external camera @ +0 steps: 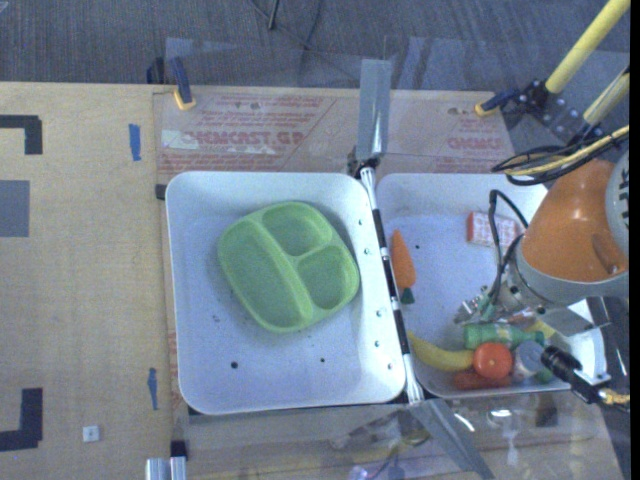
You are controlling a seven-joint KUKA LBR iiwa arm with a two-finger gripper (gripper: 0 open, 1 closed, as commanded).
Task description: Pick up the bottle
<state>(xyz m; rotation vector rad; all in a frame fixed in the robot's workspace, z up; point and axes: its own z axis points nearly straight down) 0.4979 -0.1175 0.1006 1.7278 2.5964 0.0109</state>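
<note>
At the lower right of the frame I see the gripper (497, 313) low in the right bin (440, 223), over a green bottle (508, 335) lying beside a tomato (492, 361) and a banana (438, 352); I cannot tell its state. A carrot (402, 259) lies higher. A green plate (288, 265) sits in the left bin (200, 298).

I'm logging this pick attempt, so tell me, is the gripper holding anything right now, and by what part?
It cannot be told. The gripper is down among the clutter in the right bin, over a green item by the tomato, but any grasp is hidden.
</note>
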